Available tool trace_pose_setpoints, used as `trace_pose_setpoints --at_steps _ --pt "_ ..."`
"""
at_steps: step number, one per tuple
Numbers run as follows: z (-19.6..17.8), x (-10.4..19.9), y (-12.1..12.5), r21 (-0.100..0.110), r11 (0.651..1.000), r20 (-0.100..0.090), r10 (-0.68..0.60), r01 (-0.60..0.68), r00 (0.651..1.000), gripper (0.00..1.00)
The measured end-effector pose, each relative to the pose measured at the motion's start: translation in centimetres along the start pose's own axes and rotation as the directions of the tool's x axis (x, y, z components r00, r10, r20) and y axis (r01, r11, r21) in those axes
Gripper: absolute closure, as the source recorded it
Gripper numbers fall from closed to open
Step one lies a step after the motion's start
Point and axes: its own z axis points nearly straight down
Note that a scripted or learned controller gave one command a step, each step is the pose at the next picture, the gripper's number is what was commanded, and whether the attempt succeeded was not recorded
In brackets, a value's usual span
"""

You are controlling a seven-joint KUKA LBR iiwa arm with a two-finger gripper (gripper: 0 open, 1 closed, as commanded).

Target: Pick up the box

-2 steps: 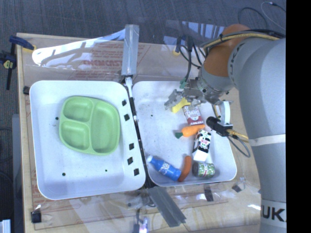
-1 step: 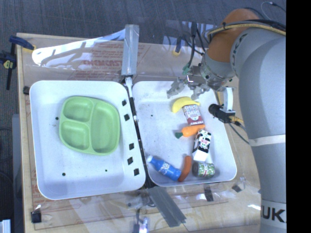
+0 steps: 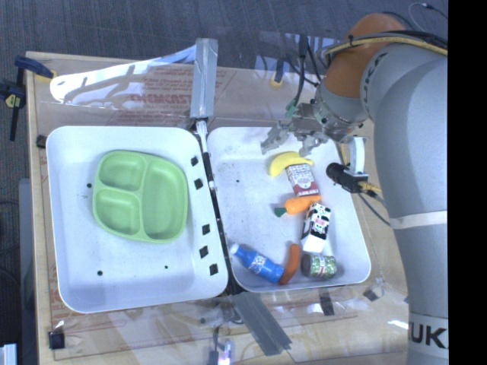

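1. Box [image 3: 316, 227]: small white carton w/ black patches, lying in right bin [image 3: 228, 204], lower right of centre of frame. Untouched; pick not begun.
2. Neighbours: carrot [image 3: 298, 205] just above the box's upper end, looks to be touching. Green can [image 3: 319, 265] just below its lower end. Red-and-white packet [image 3: 301, 178] and banana [image 3: 288, 163] further up. Blue bottle [image 3: 257, 264] and an orange-red sausage-like item [image 3: 290, 263] lie to lower left, near bin's bottom wall.
3. Gripper [image 3: 294, 138]: at upper part of right bin, just above the banana, well apart from box. Fingers appear spread, nothing between them.
4. Left bin [image 3: 68, 226]: holds a green compartment plate [image 3: 141, 196]; not part of this task.
5. Risks, as judged:
 a. Descent from present spot would meet banana or packet, not box. Cause: gripper stands over wrong item.
 b. Crowding. Carrot and can hem in both ends of box, so a finger may land on a neighbour & push box aside, or close on two items.
 c. Box lies near bin's right wall; a finger on that side could strike the wall.
 d. Carton faces prob. smooth; off-centre pinch could let it slip or swing on lift.
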Motion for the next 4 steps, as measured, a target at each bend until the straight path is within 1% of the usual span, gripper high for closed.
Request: trace_pose_setpoints --at_steps 1,2,3,4 --pt "-2.5 -0.5 0.0 -0.001 0.999 0.001 0.051 -0.051 0.999 0.0" --pt "-2.5 -0.4 0.0 -0.001 0.999 0.001 0.05 -0.05 0.999 0.0" --pt "-2.6 -0.3 0.0 0.0 0.996 0.001 0.094 -0.094 0.996 0.0" --pt "-6.3 0.8 -0.1 -0.001 0.993 0.0 0.119 -0.119 0.993 0.0"
